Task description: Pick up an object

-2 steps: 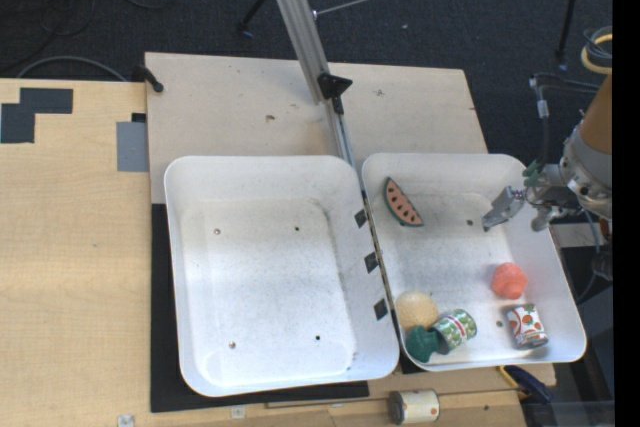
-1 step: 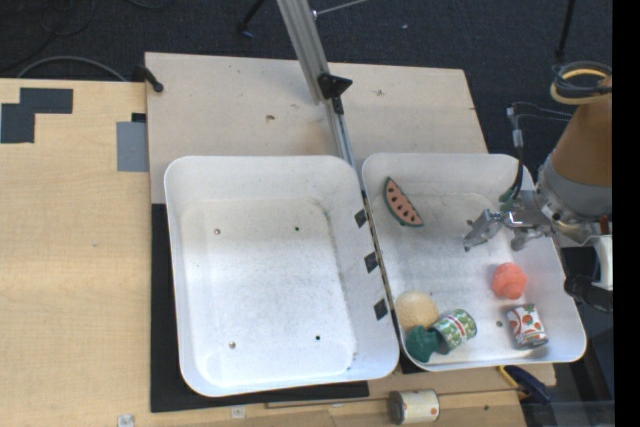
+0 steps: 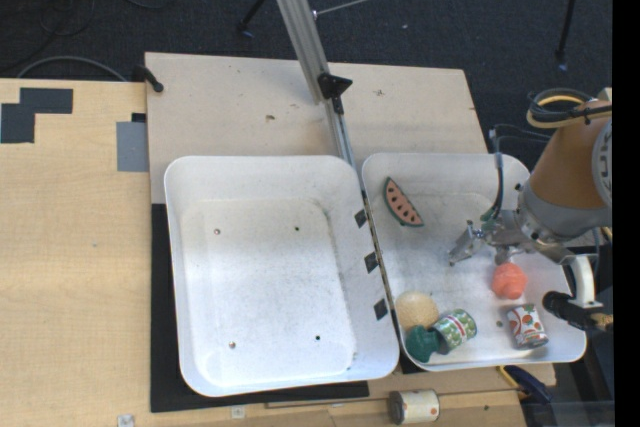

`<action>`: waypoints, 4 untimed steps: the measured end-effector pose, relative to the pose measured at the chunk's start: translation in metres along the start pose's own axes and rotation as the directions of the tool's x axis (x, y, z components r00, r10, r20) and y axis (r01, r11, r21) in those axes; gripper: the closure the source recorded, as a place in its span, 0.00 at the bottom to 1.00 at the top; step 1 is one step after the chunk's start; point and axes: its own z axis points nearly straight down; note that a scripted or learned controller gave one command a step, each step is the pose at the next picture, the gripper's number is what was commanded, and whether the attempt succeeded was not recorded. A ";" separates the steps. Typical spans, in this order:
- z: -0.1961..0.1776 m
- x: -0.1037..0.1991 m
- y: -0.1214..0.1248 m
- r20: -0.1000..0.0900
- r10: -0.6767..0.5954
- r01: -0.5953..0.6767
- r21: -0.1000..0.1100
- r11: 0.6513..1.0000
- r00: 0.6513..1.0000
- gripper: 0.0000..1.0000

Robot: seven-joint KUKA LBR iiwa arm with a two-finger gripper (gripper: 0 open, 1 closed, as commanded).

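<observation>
My gripper (image 3: pixel 468 243) hangs low over the middle of the right bin (image 3: pixel 440 165), reaching in from the right on the grey arm with the orange band (image 3: pixel 565 165). A watermelon slice (image 3: pixel 402 203) lies to its upper left, apart from it. A red-orange ball (image 3: pixel 508 280) sits just below and right of the gripper. Along the bin's front lie a beige ball (image 3: pixel 416 307), a teal toy (image 3: pixel 422 343), a green-and-white can (image 3: pixel 455 328) and a red-and-white can (image 3: pixel 526 326). I see nothing held.
The left bin (image 3: pixel 190 185) stands beside the right one, with a divider and black clips (image 3: pixel 370 260) between them. A slanted aluminium rail (image 3: pixel 300 25) rises behind the bins. A small cylinder (image 3: pixel 413 406) lies on the bench in front.
</observation>
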 end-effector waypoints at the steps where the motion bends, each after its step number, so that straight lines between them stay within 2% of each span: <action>1: -0.013 -0.002 0.001 0.001 0.005 -0.005 -0.004 1.000 1.000 1.00; 3: -0.121 -0.019 0.005 0.005 0.003 -0.003 -0.012 1.000 1.000 1.00; 4: -0.156 -0.020 0.005 0.004 -0.002 0.002 -0.011 1.000 1.000 1.00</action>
